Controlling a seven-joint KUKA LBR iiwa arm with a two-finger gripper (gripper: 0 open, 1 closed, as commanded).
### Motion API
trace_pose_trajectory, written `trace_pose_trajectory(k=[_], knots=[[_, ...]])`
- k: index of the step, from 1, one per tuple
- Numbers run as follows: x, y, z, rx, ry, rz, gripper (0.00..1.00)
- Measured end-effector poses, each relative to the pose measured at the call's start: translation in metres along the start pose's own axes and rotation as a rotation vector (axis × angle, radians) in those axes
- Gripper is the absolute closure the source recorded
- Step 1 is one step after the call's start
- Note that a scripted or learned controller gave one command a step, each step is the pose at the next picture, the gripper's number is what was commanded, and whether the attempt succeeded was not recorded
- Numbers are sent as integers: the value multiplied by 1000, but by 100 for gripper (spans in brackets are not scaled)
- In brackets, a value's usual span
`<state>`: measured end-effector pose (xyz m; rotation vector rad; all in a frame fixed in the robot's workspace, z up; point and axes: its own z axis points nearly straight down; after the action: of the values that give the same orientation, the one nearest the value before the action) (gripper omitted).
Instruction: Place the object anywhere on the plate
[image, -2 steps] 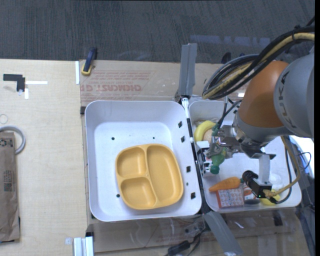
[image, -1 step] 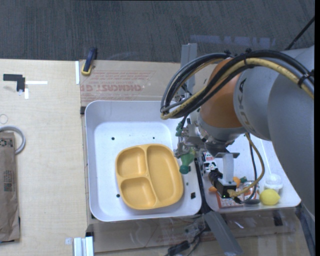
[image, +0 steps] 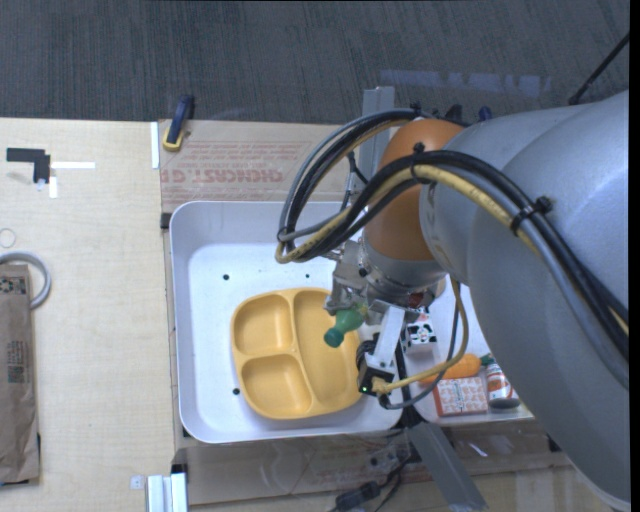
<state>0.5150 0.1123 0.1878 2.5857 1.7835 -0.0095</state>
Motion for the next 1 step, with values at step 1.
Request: trace_pose_trajectory(k=[1], knots=[[37,78,-40,-1,0,300,100]])
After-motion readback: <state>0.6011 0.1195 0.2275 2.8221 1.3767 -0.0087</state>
